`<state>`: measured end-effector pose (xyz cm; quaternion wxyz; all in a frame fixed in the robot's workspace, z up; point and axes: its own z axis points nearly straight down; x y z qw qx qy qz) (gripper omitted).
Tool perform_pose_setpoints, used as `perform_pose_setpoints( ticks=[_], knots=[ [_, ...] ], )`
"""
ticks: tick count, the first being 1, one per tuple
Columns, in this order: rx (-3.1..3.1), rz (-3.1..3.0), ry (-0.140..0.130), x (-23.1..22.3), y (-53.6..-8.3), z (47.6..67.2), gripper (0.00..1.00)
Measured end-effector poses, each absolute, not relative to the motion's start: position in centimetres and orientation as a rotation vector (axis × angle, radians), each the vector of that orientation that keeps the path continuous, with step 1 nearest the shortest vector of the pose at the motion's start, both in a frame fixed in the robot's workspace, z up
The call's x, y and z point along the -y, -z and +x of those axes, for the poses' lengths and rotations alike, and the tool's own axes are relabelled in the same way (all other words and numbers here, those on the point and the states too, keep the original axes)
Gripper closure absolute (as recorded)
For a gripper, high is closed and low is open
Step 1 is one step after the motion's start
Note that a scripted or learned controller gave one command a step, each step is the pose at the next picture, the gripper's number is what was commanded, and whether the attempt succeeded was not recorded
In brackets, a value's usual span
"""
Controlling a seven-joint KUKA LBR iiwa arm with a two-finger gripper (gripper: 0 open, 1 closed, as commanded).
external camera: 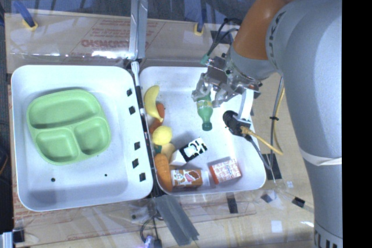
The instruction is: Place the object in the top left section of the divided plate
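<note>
The green divided plate [67, 125] lies in the left bin [75, 186], with one wide section at the top and two smaller ones below; nothing lies on it. Over the right bin [177, 87], my gripper [208, 96] points down near the bin's upper middle. A small green bottle [206, 115] hangs upright between its fingers, its lower end just above the bin floor. The gripper is shut on the bottle's upper part.
Along the right bin's left wall lie a banana [151, 100], a lemon [162, 135] and an orange carrot-like piece [163, 170]. A black-and-white item [193, 149] and two red packets [225, 170] [187, 178] lie near its front. A metal divider [138, 26] separates the bins.
</note>
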<state>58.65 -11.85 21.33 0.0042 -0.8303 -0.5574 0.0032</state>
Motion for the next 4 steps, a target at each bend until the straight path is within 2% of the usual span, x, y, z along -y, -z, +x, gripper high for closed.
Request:
perform_pose_setpoints(
  ticks=[1,2,3,4],
  knots=[
    [1.366,-2.822,-0.012,6.9,-20.9,55.4,1.00],
    [1.444,-2.788,-0.003,5.3,-34.7,52.3,1.00],
    [1.363,-2.830,-0.002,4.8,-39.0,47.7,1.00],
    [1.555,-2.730,-0.003,9.9,-38.0,49.3,1.00]
  ],
)
